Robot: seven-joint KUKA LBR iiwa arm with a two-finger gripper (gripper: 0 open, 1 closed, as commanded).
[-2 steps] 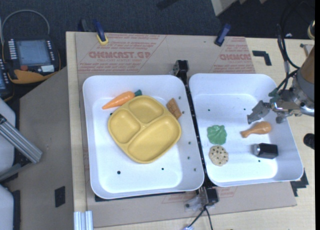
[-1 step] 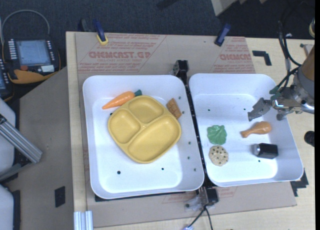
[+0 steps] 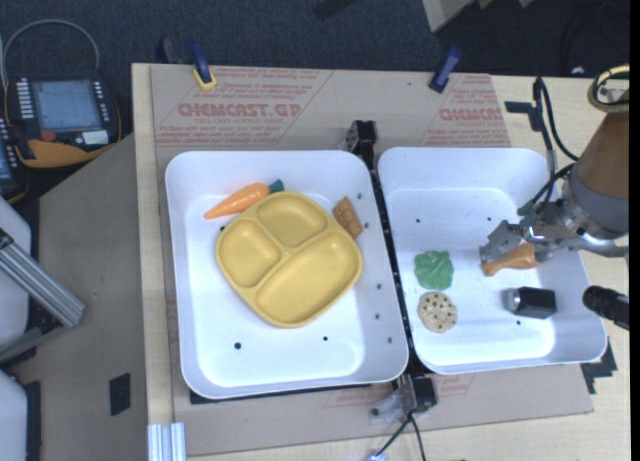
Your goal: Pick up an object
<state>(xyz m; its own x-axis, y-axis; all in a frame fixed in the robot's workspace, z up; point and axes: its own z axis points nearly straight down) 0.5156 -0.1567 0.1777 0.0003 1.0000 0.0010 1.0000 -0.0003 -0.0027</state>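
Observation:
My gripper (image 3: 503, 252) is low over the right bin (image 3: 470, 174), near its right side, and the arm comes in from the right. A small orange piece (image 3: 514, 260) sits between the grey fingers (image 3: 497, 244), which look shut on it. To the left of the gripper lies a green leafy piece (image 3: 434, 269). A round speckled cookie (image 3: 437, 311) rests just below that. In the left bin (image 3: 200, 339) are a yellow divided plate (image 3: 288, 258), an orange carrot (image 3: 236, 201) at the plate's upper left, and a small brown piece (image 3: 348, 217) at its upper right.
The two bins meet along a black divider (image 3: 385, 249). A cardboard sheet (image 3: 300, 99) lies under both bins. The right bin's upper half and the left bin's lower part are bare white floor.

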